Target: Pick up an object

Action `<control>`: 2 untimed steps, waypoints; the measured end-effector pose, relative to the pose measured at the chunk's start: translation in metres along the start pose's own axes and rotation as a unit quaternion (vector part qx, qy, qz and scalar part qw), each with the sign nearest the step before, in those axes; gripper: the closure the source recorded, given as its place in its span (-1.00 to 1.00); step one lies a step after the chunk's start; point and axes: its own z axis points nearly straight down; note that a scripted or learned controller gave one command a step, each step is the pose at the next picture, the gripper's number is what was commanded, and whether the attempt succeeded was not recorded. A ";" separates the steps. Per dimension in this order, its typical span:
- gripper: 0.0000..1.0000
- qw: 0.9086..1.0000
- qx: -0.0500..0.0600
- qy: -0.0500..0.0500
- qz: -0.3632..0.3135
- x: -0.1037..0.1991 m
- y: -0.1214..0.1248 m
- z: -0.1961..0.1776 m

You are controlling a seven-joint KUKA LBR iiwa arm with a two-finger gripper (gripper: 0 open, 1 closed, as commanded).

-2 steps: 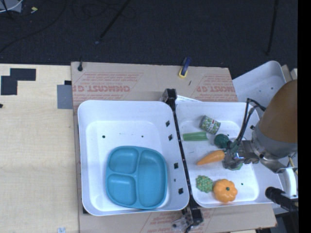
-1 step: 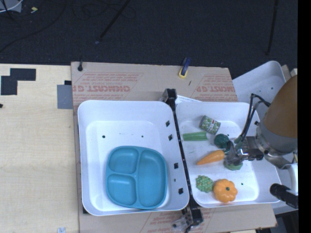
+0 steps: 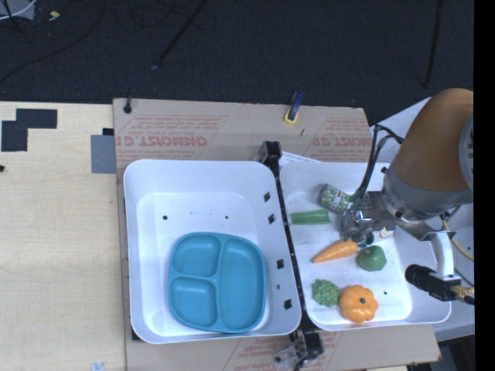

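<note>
Our gripper (image 3: pixel 357 224) sits low among toy food in the right bin (image 3: pixel 402 304).
We cannot tell its grasp; carrot (image 3: pixel 336 251), green ball (image 3: pixel 372 259), pumpkin (image 3: pixel 358 303), broccoli (image 3: pixel 326 292) crowd it; blue tray (image 3: pixel 217 282) lies left.

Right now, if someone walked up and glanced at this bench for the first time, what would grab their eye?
Probably the blue divided plate, lying alone in the left bin. Next, the toy food in the right bin: an orange pumpkin beside a broccoli piece near the front, and a carrot mid-bin. The gripper hangs just above the carrot's thick end.
</note>
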 end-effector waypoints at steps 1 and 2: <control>1.00 1.000 0.000 0.000 0.001 0.009 0.049 0.011; 1.00 1.000 0.000 0.000 0.001 0.026 0.085 0.007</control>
